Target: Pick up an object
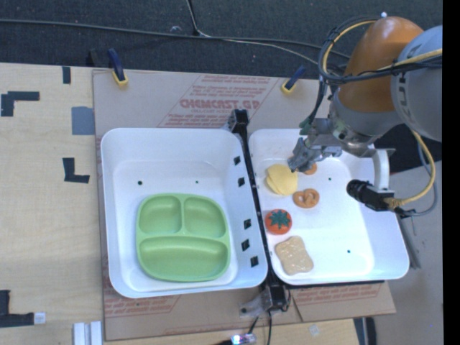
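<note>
In the right bin (374, 254) lie a yellow rounded food piece (281, 180), a brown pretzel (306, 198), a red tomato with a green top (278, 221) and a tan bread slice (294, 255). My gripper (300, 159) hangs over the bin's back part, just above and right of the yellow piece. A small orange-brown thing (310, 168) shows right below the gripper's tip, partly hidden by it. I cannot tell whether it is held or lying on the bin floor.
The left bin (122, 164) holds a green divided plate (182, 237). A black divider (248, 192) runs between the two bins. A black fitting with cables (368, 192) sticks out over the right bin's right side. Two clamps (118, 74) pin the cardboard at the back.
</note>
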